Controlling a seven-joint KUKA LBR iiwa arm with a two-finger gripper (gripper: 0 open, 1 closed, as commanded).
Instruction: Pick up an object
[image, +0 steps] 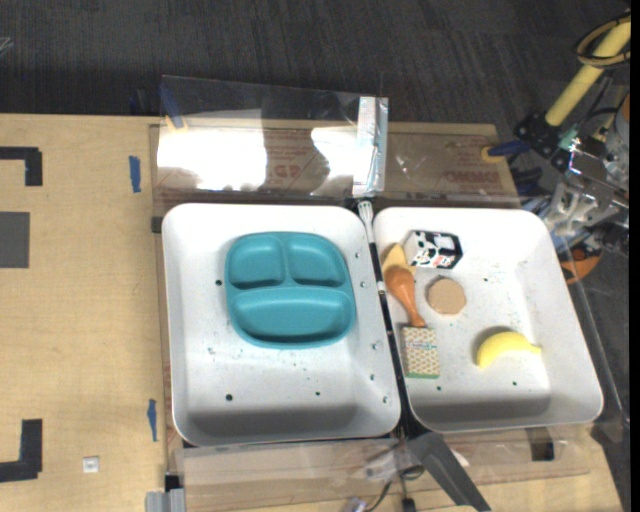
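Five loose objects: you have them all lying in the right bin, none of them lifted.
Banana: yellow, lying flat toward the right bin's near right part, apart from the other objects.
Tan disc: round and flat, near the right bin's middle.
Black-and-white item: at the right bin's far left, just beyond the tan disc.
Wooden spoon: orange-brown, along the right bin's left wall, just beside the tan disc.
Patterned card: small rectangle, near side of the right bin's left wall, just below the spoon.
Gripper: in the grey metal cluster beyond the right bin's far right corner, well apart from every object; you cannot tell how its grip is set.
Left bin: touching the right bin's left wall.
Teal plate: three compartments, flat in the left bin's middle.
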